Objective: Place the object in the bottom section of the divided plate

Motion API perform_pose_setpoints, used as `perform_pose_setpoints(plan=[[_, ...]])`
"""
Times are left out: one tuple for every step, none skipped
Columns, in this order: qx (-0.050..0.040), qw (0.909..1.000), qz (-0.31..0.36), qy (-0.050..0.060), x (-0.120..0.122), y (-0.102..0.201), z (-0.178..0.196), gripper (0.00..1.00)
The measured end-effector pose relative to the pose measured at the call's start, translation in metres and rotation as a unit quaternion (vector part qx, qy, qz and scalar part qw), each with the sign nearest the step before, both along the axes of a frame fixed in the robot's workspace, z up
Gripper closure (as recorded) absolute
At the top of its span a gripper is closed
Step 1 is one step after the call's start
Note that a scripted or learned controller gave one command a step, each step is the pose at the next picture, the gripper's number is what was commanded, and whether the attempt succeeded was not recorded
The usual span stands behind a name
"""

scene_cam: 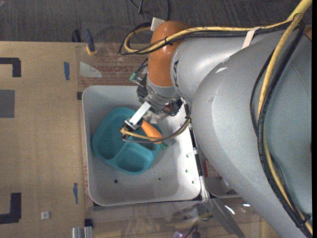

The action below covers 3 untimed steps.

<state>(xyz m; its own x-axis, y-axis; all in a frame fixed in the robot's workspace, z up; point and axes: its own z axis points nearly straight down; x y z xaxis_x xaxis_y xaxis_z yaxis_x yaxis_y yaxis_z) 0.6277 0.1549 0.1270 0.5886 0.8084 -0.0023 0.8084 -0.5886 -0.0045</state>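
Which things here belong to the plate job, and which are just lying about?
For the job: orange object, teal divided plate, gripper.
Just lying about: blue tape strip and black corner mark on the bench outside the white bin.

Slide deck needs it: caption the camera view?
Gripper above teal divided plate in shallow white bin, small orange oblong object beside it.

Grey arm is being extended in from the right, orange band at the wrist; gripper is being held just near-left of it, pointed down.
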Motion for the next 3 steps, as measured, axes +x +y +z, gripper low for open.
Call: perform_pose_setpoints(plan=[[0.0, 0.9999, 0.016, -0.002, 0.004, 0.005, 0.058, 1.0], [-0.0003, 0.9927, 0.12, -0.003, 0.039, -0.008, 0.001, 1.0], [-0.0004, 0.9927, 0.121, -0.003, 0.039, -0.008, 0.001, 0.0]])
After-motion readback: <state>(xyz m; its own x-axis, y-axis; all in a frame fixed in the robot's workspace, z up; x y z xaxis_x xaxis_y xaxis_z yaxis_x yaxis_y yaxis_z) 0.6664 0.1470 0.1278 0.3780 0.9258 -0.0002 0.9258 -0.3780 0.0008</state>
